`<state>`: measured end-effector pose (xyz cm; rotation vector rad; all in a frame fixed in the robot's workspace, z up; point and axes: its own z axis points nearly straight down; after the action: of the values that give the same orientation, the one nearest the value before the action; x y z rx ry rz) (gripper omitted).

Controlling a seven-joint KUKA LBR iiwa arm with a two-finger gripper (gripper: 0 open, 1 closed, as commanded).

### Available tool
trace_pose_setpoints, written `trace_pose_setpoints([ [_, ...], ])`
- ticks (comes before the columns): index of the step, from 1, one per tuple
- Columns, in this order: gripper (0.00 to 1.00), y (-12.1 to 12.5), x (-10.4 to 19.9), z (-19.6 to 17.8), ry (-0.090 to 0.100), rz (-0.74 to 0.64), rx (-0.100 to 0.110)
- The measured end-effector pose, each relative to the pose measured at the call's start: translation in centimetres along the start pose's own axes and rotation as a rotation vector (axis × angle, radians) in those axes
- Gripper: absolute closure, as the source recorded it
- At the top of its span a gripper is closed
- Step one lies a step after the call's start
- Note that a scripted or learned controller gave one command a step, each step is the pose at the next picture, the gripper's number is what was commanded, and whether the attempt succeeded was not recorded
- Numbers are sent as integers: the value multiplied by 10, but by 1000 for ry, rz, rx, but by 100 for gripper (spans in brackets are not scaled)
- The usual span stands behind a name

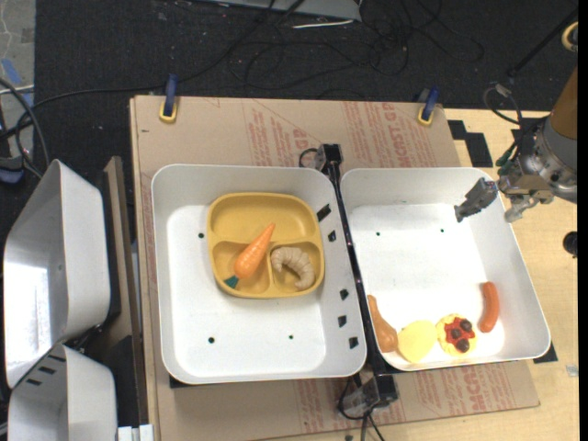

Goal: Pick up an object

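1. Camera view, right edge: we see the two-finger gripper (491,200) over the right white bin (418,246) — fingers spread, nothing between them.
2. Lower right: orange sausage (490,306), yellow disc (418,340) — well apart from it.

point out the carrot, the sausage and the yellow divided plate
carrot (254,252): camera view, middle of its orange body
sausage (490,306): camera view, middle of its length, right bin
yellow divided plate (231,216): camera view, bare floor of its top compartment, left bin
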<state>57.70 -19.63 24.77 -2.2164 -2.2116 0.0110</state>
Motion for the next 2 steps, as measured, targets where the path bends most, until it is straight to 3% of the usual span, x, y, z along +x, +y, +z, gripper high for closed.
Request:
trace_pose_setpoints([
  [1,0,2,1,-7,-3,-3,-12],
  [2,0,-5,0,39,-2,-1,-9],
])
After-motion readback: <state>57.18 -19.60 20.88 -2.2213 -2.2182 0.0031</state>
